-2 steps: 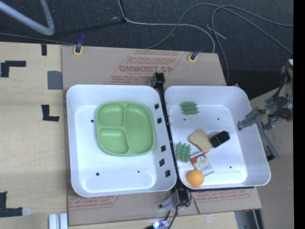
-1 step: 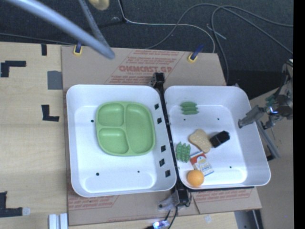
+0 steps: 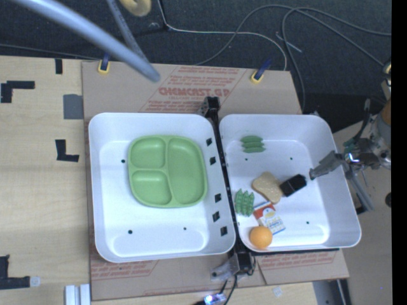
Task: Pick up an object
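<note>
Cardboard sheet — red print, illegible

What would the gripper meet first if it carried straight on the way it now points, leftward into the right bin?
Most likely the small black object, which lies just beyond the gripper on that line, with the tan bread-like piece right behind it. Height is unclear from this slanted view, so the gripper could pass above both.

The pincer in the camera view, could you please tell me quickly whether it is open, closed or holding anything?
Pincer: cannot be told; it sits at the right bin's right rim, apart from the black block.
</note>
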Controlling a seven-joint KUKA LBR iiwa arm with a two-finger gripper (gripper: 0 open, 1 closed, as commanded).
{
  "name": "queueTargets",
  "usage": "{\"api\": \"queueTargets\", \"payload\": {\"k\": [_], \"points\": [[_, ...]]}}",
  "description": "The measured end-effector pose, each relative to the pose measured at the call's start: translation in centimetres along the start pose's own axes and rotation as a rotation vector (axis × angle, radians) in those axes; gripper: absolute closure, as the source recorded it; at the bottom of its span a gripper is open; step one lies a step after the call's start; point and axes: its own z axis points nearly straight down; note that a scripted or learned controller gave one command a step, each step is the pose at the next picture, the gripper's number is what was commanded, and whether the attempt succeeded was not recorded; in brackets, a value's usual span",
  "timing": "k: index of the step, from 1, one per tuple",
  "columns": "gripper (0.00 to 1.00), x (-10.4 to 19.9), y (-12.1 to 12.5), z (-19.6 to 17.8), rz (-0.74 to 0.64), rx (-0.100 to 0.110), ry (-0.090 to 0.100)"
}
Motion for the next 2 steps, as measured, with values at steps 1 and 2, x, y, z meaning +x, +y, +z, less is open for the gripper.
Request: {"api": "queueTargets", "payload": {"k": [1, 2], "points": [[0.00, 0.5, -0.2, 6.3, 0.000, 0.001, 0.001], [0.00, 0.7, -0.5, 10.6, -0.001, -0.001, 0.000]]}}
